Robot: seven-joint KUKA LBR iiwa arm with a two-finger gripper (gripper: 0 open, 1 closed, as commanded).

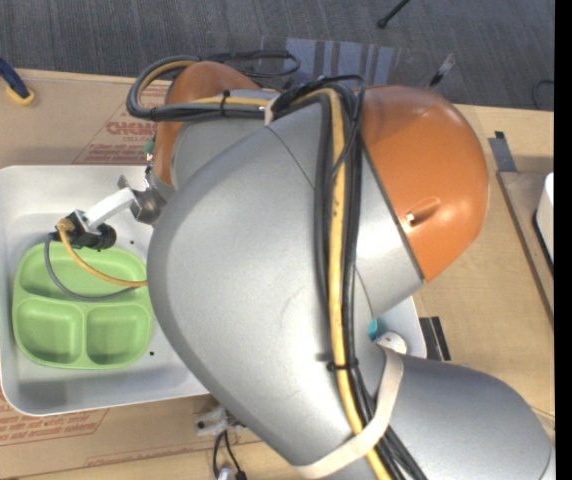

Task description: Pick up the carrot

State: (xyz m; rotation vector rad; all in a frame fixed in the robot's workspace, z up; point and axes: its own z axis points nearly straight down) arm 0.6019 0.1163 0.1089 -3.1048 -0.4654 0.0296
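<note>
Carrot: judged light, stiff, slightly slippery, best taken across its thicker middle; hand by green 3-compartment tray, left of frame, grip cannot be told.

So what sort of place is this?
Most likely a robotics lab or test bench, not a kitchen: a big grey and orange robot arm leans over a white bin holding a green divided plate, on a bench covered in cardboard.

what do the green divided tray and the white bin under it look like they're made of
Green divided tray: likely moulded plastic, matte with a soft sheen, rounded compartment walls. White bin: probably plastic too, smooth, uniform white, rounded corners.
</note>
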